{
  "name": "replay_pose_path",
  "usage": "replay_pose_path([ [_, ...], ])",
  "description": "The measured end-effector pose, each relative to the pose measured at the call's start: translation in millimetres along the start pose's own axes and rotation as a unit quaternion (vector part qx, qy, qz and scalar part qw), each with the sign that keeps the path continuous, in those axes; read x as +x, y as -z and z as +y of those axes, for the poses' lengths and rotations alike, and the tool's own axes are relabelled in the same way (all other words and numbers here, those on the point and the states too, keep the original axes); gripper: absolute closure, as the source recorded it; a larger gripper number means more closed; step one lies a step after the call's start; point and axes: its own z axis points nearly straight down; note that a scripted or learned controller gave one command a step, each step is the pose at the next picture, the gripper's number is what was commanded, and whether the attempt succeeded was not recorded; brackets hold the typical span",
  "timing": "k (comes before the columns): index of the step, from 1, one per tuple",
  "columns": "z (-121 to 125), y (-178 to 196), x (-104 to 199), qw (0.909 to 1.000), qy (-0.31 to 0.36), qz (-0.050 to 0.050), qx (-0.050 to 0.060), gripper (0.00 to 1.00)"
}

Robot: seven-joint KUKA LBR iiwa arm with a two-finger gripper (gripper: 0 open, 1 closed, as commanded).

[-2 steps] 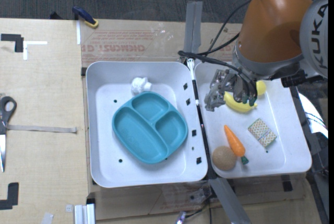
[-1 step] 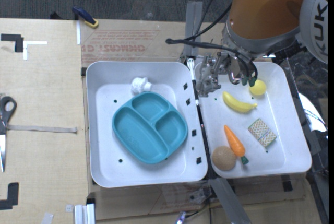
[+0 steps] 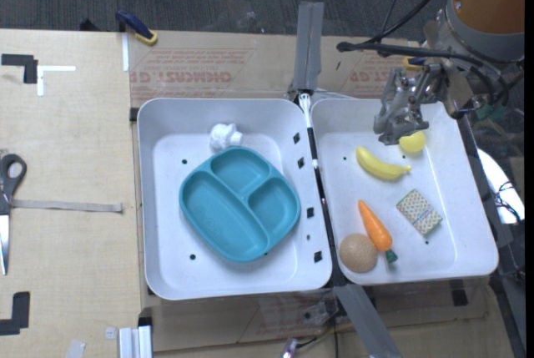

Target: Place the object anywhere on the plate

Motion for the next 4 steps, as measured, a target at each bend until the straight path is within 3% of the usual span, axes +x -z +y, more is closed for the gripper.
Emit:
replay_pose_path([
  [1,4.1,-130.4,-49.3,0.9987,0.052,0.003,-0.001,1.0],
  [3,72.5,-86.7,-25.3,0.9981,0.062,0.001,-0.001,1.0],
  [4,96.8,-36.5,-9.9,0.9988,0.049,0.001,-0.001,1.0],
])
